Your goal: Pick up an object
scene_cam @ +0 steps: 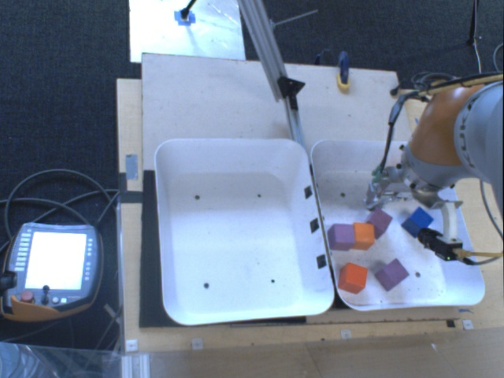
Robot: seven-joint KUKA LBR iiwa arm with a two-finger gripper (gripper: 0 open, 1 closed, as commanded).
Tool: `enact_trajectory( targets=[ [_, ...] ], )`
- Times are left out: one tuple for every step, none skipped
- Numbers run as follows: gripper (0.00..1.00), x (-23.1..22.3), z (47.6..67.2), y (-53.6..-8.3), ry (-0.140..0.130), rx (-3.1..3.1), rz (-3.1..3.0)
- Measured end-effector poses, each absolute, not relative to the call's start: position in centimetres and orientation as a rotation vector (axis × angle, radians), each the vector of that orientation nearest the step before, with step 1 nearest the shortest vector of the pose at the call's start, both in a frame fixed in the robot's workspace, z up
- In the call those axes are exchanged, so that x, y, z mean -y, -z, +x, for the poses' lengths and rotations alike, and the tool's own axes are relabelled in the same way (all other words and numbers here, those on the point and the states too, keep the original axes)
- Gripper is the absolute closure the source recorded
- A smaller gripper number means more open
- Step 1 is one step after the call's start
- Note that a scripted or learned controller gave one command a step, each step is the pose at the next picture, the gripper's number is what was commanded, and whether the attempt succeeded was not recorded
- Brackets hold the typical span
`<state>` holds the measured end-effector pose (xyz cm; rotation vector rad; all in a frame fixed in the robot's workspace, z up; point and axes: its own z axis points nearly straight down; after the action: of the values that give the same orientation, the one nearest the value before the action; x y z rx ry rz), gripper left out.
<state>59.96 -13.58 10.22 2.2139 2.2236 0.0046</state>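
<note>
In the right bin (339, 164) lie several small blocks: a purple one (341, 236) touching an orange one (364, 235), a second purple one (379, 221) just behind them, a blue one (417, 221), another orange one (353, 277) and a purple one (391, 274) near the front. My gripper (383, 197) hangs low over the bin, right above the rear purple block. Nothing shows between its fingers.
The left bin (169, 172) stands beside the right one, their walls touching. A slanted metal pole (268, 46) crosses the back of the bench. A teach pendant (51, 270) lies off the bench at the left. A cable and connector (441, 246) hang beside the blue block.
</note>
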Motion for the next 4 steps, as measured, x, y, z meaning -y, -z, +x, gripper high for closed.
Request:
enact_trajectory(
  targets=[
    [1.00,14.5,60.0,-15.0,-0.005,-2.219,2.216],
    [1.00,15.0,60.8,-21.2,-0.007,-2.221,2.211],
    [1.00,15.6,60.8,-27.6,-0.007,-2.220,2.211],
    [1.00,10.4,58.2,-26.3,-0.002,-2.232,2.213]
  ],
)
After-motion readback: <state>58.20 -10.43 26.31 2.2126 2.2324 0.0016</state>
